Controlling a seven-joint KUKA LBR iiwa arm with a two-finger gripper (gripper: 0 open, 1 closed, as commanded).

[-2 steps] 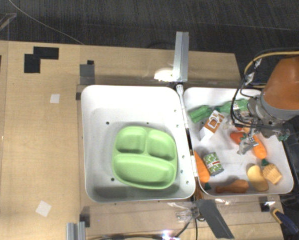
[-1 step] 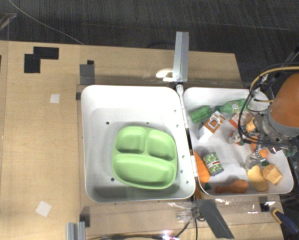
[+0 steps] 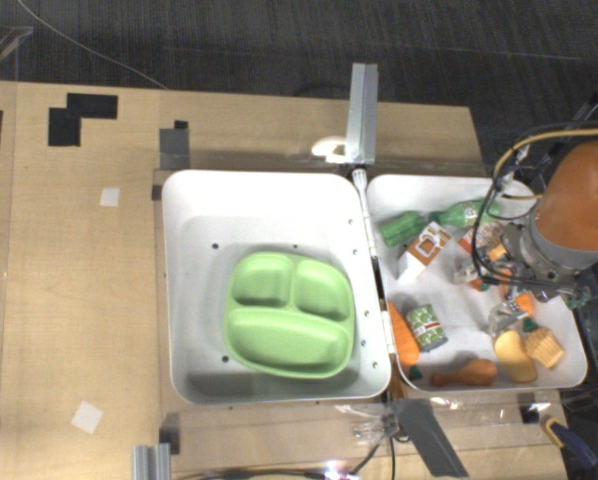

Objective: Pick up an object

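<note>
The arm (image 3: 579,203) hangs over the right bin (image 3: 577,373) w/ its orange band up top; the gripper (image 3: 506,303) sits low among the clutter near the bin's right side, & whether it's released or clenched on anything can't be told from here, too much cable & wrist in the way. Candidate objs are all in the right bin: green bottle (image 3: 434,220) at the back, small can (image 3: 425,327) mid-bin, orange carrot (image 3: 404,340) along the left wall, brown sausage-like piece (image 3: 464,373) at the front, yellow lump (image 3: 514,356) & waffle-ish piece (image 3: 545,347) just beside the gripper. The left bin (image 3: 179,288) holds only a green divided tray (image 3: 290,313). Best bet IMO: go for the yellow lump or the waffle piece, nearest the tool; centre over one obj, avoid the neighbour it's touching, descend straight, close fully, then lift slowly & check sth is really between the tips.
</note>
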